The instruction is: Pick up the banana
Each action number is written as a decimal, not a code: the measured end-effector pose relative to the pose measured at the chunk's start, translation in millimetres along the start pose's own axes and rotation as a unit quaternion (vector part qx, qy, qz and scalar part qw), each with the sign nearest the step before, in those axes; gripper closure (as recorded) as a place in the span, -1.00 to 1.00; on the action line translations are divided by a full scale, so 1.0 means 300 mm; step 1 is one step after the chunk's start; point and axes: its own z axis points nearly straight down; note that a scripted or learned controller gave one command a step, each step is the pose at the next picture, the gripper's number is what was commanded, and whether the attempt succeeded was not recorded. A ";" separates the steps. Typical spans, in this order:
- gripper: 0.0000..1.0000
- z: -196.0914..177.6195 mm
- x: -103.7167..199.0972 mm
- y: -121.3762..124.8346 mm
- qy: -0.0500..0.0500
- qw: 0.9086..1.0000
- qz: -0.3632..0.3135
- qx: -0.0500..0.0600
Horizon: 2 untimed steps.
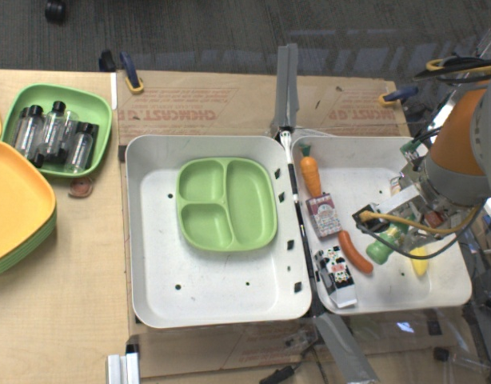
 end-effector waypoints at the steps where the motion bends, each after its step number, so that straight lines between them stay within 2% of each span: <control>1: 1.00 -0.006 0.023 -0.001 0.000 1.000 -0.016 0.000; 2: 1.00 -0.022 0.110 0.013 0.000 0.999 -0.033 0.000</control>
